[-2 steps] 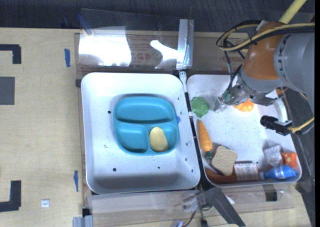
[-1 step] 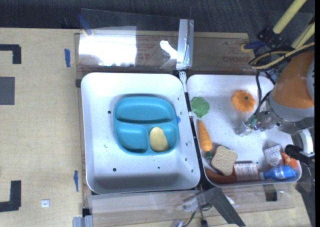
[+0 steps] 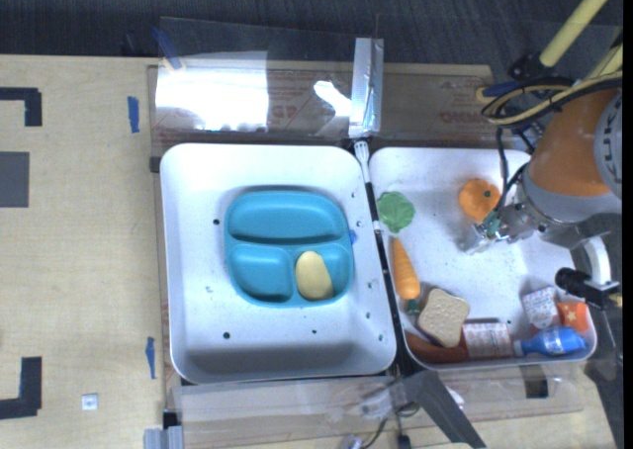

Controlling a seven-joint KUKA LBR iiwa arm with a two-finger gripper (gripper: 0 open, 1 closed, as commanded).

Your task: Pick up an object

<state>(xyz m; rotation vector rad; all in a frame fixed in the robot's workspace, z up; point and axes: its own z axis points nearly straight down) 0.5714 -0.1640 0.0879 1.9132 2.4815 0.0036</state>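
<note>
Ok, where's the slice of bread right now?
The slice of bread lies in the right bin, near its front left corner, just below the carrot and left of the small bottles along the front wall.

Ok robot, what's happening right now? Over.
Gripper low in right bin, beside the orange toy. Nothing seen held. Carrot, bread, bottle nearby.

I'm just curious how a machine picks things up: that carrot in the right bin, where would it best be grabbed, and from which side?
Probably across the middle of the carrot, coming straight down from above. It lies flat and long, running up and down the view beside the bin's left wall, so fingers would close across its narrow width. Its lower end meets the bread slice, so the middle to upper part looks freer.
</note>
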